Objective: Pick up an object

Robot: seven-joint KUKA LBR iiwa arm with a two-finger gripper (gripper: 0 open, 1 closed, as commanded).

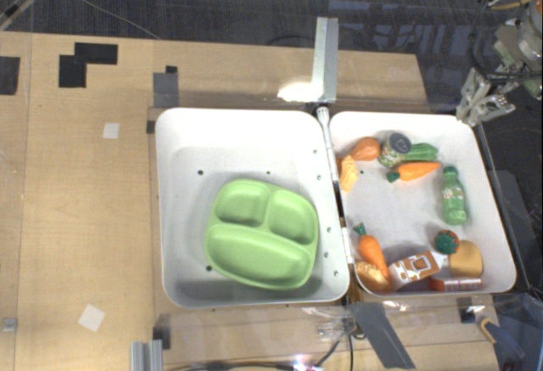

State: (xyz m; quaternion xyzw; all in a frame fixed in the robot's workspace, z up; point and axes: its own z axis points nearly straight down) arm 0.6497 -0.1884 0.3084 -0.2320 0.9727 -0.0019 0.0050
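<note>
The right bin (495,216) holds several toy foods. Along its back lie an orange fruit (366,148), a small can (395,143) and a carrot (416,171), with a green bottle (453,195) at the right side. At the front are a second carrot (370,249), a red and white box (416,266) and a tan bread piece (466,259). My gripper (484,103) hangs over the bin's back right corner, just outside the rim. Its fingers are open with nothing between them, well away from every object.
The left bin (178,191) holds a green divided plate (263,233). A metal post (326,64) stands behind the seam between the bins. A yellow piece (347,171) lies against the right bin's left wall. Wooden bench top stretches to the left.
</note>
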